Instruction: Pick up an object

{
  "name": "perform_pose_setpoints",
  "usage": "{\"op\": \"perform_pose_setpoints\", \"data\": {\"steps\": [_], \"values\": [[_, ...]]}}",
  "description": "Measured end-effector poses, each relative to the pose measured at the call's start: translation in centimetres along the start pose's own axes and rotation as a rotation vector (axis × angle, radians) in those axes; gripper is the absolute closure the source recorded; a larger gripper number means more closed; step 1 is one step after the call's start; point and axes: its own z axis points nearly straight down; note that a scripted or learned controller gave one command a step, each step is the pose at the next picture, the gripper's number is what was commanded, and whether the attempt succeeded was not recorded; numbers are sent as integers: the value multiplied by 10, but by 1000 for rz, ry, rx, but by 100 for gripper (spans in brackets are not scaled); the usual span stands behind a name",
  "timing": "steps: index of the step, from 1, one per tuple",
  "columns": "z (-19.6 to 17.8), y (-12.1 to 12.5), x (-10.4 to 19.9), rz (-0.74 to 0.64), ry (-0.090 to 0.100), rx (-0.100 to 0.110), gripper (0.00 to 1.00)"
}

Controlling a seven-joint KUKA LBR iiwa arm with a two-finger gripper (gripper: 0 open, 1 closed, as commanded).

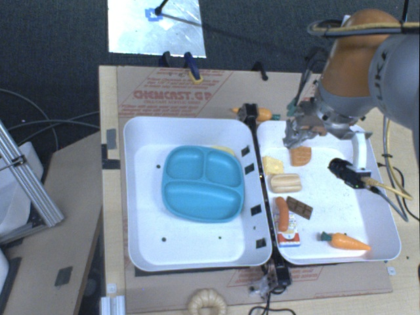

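Pincer (293, 138): low over the far end of the right bin (377, 205); I cannot tell how it is set.
Orange piece (301, 156): in the right bin, just beside the pincer tip.
Carrot (348, 241): near corner of the right bin.
Blue tray (202, 182): in the left bin (141, 202).
Bread roll (285, 182): right bin, close to the wall between the bins.

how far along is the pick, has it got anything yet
Done: the gripper is down in the right bin, beside the orange toy. In hand: nothing visibly held; its fingers are too blurred to read. Left: grasp and lift. The carrot, bun and chocolate lie untouched.
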Motion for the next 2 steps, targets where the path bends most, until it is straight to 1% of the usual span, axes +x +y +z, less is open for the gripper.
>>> {"op": "perform_pose_setpoints", "data": {"steps": [1, 2], "values": [[3, -2, -7, 6, -1, 1, 100], [20, -7, -2, 7, -1, 3, 100]]}}
